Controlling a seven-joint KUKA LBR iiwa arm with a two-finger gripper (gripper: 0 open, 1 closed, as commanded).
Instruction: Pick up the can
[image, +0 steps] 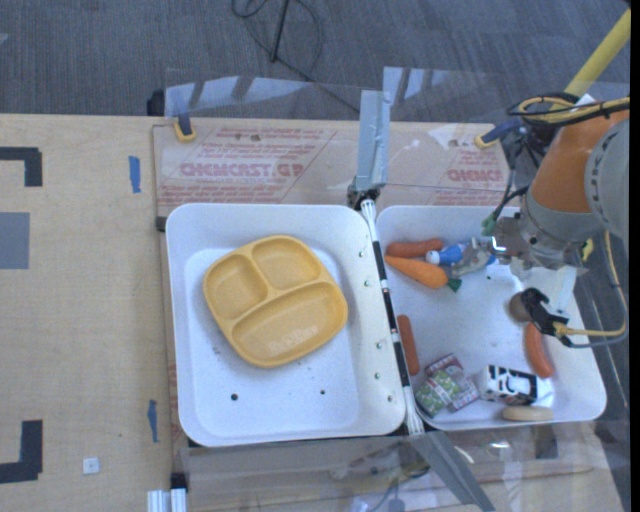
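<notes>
Gripper at far side of right bin, low over a small blue-and-white item beside two carrots. Open or closed: cannot tell, wrist hides it.

Can, crumpled, lies at near edge of the same bin, well apart from the gripper, not held.

Risks, judged:
- closing here takes the blue item or a carrot, not the can
- crushed can offers flat, uneven faces, so a slip is likely
- sausage and bin wall crowd the approach
</notes>
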